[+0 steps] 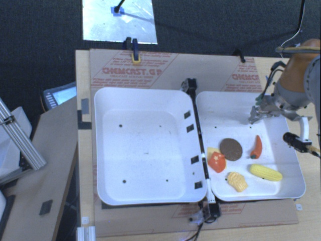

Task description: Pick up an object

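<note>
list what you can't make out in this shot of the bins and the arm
1. End effector, camera view: too small and blurred against the right bin to tell whether it is open or shut.
2. Arm, camera view: cut off by the right edge.
3. Red and orange piece, camera view: too small to name; the brown disc overlaps its edge.

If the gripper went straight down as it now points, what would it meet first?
Probably the bare floor of the right white bin: the gripper hangs beyond the orange-red pepper-shaped toy, though depth is unclear.
</note>
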Available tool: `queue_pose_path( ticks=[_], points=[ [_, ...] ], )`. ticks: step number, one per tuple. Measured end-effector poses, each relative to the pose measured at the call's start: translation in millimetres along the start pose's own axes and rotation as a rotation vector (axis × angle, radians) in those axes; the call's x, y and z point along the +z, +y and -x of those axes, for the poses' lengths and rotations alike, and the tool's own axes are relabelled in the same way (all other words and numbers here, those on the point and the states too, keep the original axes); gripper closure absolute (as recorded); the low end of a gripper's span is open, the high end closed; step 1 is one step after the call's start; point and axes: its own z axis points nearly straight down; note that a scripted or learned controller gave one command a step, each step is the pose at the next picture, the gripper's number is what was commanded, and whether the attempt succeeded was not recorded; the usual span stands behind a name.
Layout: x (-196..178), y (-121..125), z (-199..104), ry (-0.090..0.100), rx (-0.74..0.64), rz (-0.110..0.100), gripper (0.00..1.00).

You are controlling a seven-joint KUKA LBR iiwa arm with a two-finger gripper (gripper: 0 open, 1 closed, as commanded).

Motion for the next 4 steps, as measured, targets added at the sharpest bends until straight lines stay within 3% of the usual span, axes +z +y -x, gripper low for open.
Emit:
queue_pose_path(
  ticks=[1,2,4],
  points=[
    [-102,35,-17,-0.001,0.0,0.008,1.0],
    [-107,33,-16,0.0,-0.002,0.002,1.0],
    [-130,35,-16,-0.004,-0.012,0.009,1.0]
  ],
)
